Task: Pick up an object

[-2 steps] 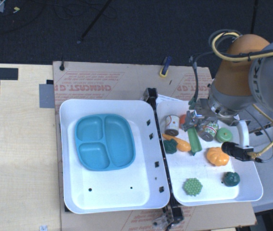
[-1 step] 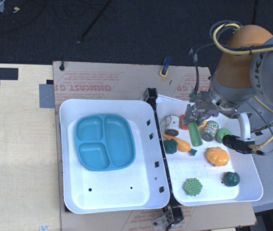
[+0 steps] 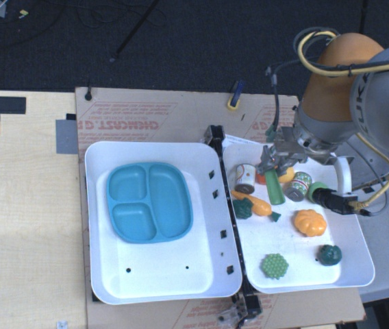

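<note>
My gripper (image 3: pixel 277 162) hangs over the upper middle of the right bin (image 3: pixel 359 266), reaching in from the right. Right under it lies a green stick-shaped item (image 3: pixel 274 188), its top end beneath the gripper. A yellow piece (image 3: pixel 287 175) and a bit of red (image 3: pixel 259 178) peek out beside it. Close by are a small brown-and-white can (image 3: pixel 245 178) on its left and a tin with a green label (image 3: pixel 298 186) on its right. Nothing is seen lifted off the bin floor.
The right bin also has a carrot (image 3: pixel 255 203) with a dark green top, an orange pepper (image 3: pixel 309 222), a green knobby ball (image 3: pixel 274 266) and a dark teal piece (image 3: pixel 329 254). In the left bin (image 3: pixel 105 266) lies a blue divided plate (image 3: pixel 148 201).
</note>
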You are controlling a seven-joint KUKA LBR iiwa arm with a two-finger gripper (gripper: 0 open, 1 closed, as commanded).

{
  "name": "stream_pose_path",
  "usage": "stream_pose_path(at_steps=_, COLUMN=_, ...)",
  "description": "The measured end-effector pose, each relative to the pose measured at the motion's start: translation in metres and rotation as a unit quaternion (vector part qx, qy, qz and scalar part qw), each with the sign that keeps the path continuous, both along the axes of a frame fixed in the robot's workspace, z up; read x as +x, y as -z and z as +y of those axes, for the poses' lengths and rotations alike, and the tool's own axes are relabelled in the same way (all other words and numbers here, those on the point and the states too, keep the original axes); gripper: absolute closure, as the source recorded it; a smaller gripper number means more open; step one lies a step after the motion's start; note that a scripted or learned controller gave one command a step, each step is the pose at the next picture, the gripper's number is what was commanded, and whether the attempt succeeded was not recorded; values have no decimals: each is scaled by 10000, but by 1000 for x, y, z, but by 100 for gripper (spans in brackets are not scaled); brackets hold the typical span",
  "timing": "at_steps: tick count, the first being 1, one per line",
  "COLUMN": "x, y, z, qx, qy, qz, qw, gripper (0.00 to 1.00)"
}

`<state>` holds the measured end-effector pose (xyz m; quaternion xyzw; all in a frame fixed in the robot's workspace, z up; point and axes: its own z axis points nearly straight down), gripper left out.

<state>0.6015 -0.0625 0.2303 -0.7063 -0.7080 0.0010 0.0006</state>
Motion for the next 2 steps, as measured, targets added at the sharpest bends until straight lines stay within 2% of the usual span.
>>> stream_pose_path(at_steps=1, x=-5, y=11, z=3, qx=2, qy=3, qz=13, qw=10000, gripper=100)
stream_pose_path(at_steps=2, x=-3, y=-5, z=0, qx=3, qy=-13, qz=-1, qw=10000, gripper=100)
